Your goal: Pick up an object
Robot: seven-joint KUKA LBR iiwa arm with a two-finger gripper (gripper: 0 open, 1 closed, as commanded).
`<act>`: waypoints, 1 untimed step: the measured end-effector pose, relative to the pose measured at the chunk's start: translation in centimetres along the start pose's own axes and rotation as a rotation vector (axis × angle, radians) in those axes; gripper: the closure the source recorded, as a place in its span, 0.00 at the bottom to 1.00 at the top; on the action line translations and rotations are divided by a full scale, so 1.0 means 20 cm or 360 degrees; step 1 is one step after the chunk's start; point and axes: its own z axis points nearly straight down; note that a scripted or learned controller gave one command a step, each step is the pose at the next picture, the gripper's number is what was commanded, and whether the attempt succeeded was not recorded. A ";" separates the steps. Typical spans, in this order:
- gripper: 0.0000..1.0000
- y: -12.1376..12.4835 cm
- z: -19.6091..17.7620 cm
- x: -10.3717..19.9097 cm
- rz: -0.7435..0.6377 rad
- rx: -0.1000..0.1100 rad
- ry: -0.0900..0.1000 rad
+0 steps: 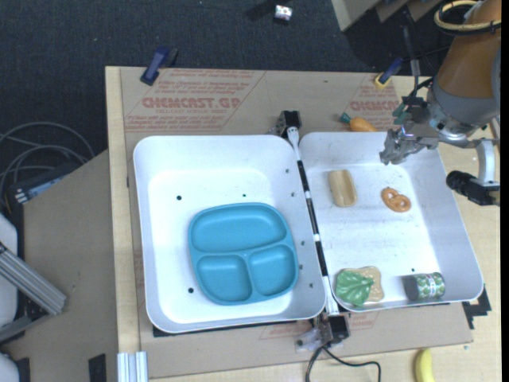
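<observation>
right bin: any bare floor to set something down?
Yes: the right bin has bare floor mid-bin, between the bread roll and pretzel above and the green leaf piece and can below. Crowded: the near edge, and the far corner under the gripper.

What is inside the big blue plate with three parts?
Nothing shows inside the blue plate. All three compartments look bare, and nothing covers them. It sits in the left bin. What lies beneath it is hidden.
</observation>
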 end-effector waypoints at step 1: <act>1.00 -0.08 0.01 0.26 0.0000 0.0002 0.0001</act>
